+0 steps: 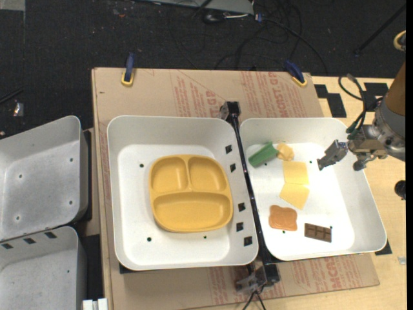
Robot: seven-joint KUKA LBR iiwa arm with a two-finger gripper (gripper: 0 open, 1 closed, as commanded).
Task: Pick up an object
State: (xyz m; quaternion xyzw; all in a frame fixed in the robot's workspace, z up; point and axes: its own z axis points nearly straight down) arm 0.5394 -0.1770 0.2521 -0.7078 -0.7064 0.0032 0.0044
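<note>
The gripper (345,154) is seen over the right bin's (361,237) right side, fingers parted, nothing held between them. Cheese (295,184), a green piece (262,154), toast (282,217) and chocolate (317,232) are spread left of it.

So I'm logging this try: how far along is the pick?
Nothing looks picked yet. The gripper hangs over the right white bin, carrying nothing. The green block, yellow cheese slice, orange toast piece and brown chocolate bar lie there.

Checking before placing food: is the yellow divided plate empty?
Empty. The yellow plate in the left bin shows three bare compartments.
</note>
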